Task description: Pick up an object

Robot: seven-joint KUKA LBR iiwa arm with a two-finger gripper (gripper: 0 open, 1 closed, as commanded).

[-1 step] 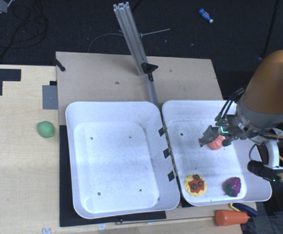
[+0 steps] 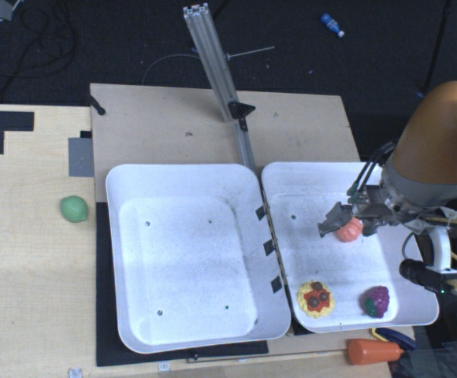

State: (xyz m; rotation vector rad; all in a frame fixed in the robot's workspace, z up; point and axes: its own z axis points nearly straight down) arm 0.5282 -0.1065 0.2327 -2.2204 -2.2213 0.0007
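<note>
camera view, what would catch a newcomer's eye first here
The grey and orange arm reaching in from the right, its hand low over the right bin at a small orange-pink object. Next, the bright toys along that bin's near edge: a yellow and red piece and a purple one. A lone green ball sits on the wooden surface left of the left bin.

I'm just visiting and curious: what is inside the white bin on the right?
The right bin holds a yellow and red toy, a purple toy and an orange ball at the gripper. The arm covers the bin's right edge.
</note>
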